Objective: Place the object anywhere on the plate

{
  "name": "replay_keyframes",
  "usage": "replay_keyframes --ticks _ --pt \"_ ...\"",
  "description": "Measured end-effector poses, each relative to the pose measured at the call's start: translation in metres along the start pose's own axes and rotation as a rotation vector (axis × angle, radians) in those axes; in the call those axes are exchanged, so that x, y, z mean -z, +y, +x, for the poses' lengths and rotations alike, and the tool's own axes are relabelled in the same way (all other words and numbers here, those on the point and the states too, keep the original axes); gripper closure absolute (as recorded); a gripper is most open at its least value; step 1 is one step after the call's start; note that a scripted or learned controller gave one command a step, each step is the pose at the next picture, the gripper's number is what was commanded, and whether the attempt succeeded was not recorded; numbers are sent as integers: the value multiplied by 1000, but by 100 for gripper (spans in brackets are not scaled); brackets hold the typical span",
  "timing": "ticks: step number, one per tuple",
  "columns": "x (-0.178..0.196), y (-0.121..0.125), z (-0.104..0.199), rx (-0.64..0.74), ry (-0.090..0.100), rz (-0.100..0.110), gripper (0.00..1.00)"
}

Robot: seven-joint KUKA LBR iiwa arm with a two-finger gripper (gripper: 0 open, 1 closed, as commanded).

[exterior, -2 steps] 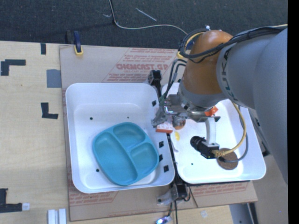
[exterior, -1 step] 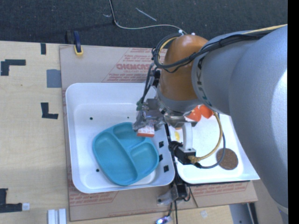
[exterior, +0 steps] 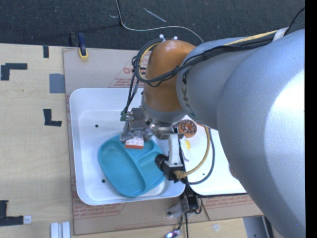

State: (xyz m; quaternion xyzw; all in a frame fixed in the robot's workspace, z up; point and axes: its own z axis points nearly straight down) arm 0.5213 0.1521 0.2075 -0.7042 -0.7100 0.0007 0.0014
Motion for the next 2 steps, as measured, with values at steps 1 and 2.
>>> replay_keyframes --ticks 1,2 --pt "4 -15 48 0 0 0 100" --pt "4 -14 45 -5 -2 0 0"
